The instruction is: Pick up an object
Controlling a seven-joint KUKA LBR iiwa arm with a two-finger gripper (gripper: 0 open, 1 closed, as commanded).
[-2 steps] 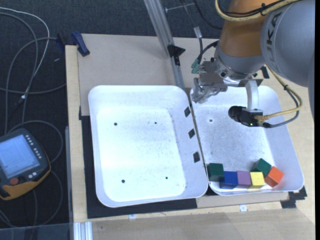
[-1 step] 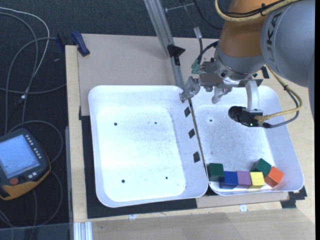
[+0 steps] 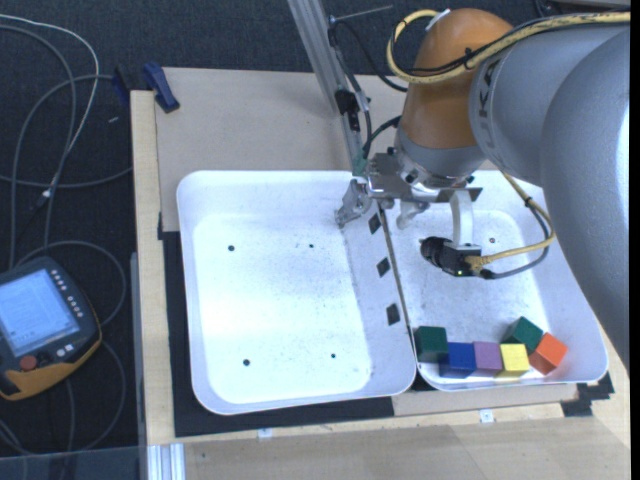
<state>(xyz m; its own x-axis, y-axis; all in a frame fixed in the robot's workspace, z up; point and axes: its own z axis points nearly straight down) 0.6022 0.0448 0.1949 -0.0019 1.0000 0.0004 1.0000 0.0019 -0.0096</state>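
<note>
Camera view: block row (image 3: pixel 487 355) lengthwise along near rim of right bin (image 3: pixel 505 293); gripper (image 3: pixel 378 208) state unclear.

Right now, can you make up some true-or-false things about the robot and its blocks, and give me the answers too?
1. The coloured blocks lie in the right-hand bin. True.
2. The yellow block sits between the purple block and the orange block. True.
3. The pincer is holding the blue block. False: the blue block lies in the bin, in the row by the near rim, well away from the pincer.
4. The blocks are piled at the far end of their bin. False: they sit along the near edge, and the pincer is up by the far end.
</note>
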